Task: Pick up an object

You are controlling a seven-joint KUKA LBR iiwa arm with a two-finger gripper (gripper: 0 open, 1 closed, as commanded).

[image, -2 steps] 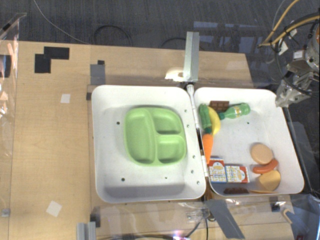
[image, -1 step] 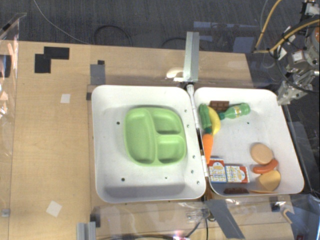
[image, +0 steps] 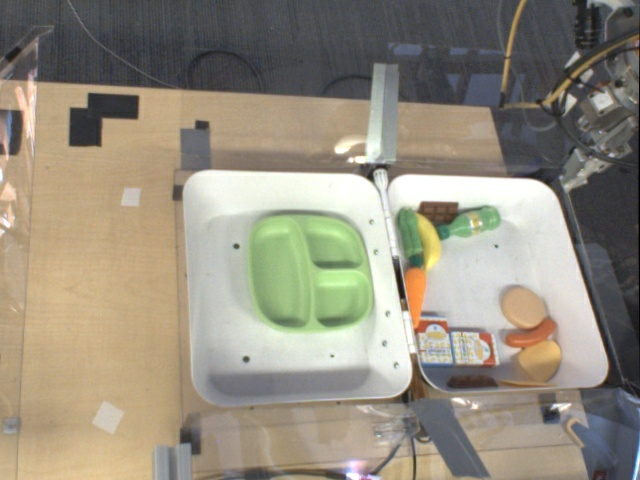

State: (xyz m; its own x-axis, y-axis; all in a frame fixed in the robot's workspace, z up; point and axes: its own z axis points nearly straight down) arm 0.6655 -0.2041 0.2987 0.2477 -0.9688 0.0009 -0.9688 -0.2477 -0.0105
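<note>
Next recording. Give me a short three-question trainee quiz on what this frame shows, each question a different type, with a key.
1. True or false: the green divided plate lies in the left bin.
2. Which lies along the right bin's near edge? A) green bottle B) small carton C) carrot
3. Fill in: the gripper sits beyond the right bin's far ____ corner.

Key: 1 true. 2 B. 3 right.

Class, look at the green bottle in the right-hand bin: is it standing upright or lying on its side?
Lying on its side. The green bottle stretches lengthwise across the floor of the right bin, cap pointing right.
</note>
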